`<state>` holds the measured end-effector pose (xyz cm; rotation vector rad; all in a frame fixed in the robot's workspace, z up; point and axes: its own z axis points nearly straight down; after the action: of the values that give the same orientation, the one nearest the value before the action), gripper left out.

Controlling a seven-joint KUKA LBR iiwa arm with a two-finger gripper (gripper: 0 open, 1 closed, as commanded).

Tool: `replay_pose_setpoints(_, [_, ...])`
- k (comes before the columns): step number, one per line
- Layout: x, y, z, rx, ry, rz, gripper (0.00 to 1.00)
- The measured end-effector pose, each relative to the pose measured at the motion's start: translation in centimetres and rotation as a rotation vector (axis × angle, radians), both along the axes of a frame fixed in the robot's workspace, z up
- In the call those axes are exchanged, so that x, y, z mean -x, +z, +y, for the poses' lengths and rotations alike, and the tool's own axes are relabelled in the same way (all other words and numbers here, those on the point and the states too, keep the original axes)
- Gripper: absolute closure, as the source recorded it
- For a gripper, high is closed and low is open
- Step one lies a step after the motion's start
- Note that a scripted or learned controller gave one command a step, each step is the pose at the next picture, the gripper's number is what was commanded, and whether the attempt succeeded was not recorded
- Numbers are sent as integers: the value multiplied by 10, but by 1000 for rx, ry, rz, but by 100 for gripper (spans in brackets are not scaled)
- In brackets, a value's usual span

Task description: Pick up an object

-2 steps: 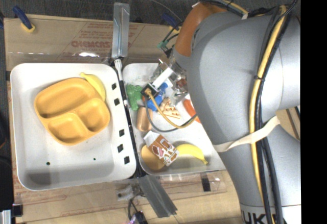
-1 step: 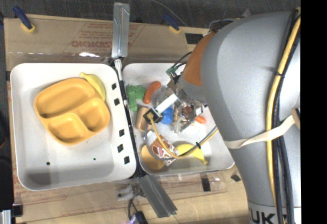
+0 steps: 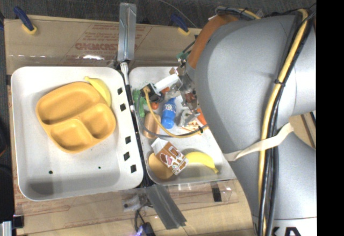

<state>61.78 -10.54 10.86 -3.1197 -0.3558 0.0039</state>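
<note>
**Gripper low over a cluttered right bin**

The metal two-finger gripper (image 3: 186, 101) reaches down into the right-hand shallow white bin (image 3: 141, 76), amid a heap of small objects. How it is set cannot be told; the big grey arm (image 3: 252, 84), with its orange band (image 3: 207, 36), covers much of that bin.

Just left of the gripper lies a small blue plastic bottle (image 3: 168, 116), close to it. Contact cannot be made out. A green item (image 3: 141, 101) sits further left, by the bin wall. Nearer the camera lie a brown-and-white printed packet (image 3: 172, 157) and a yellow banana-shaped toy (image 3: 200, 160), well clear of the gripper.

The left-hand white bin (image 3: 32, 176) holds a yellow divided plastic tray (image 3: 75, 116), with another yellow curved piece (image 3: 101, 90) touching its far edge.

Both bins rest on brown cardboard (image 3: 80, 36) over a dark floor.
</note>
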Motion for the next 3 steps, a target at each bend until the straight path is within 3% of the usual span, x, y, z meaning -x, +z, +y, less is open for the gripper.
replay_pose_setpoints(1, [-18, -18, 11, -1, -22, 1, 0])
replay_pose_setpoints(2, [-18, -9, 13, 0, -13, 5, 100])
replay_pose_setpoints(3, [-21, 87, 28, 0, -20, -9, 100])
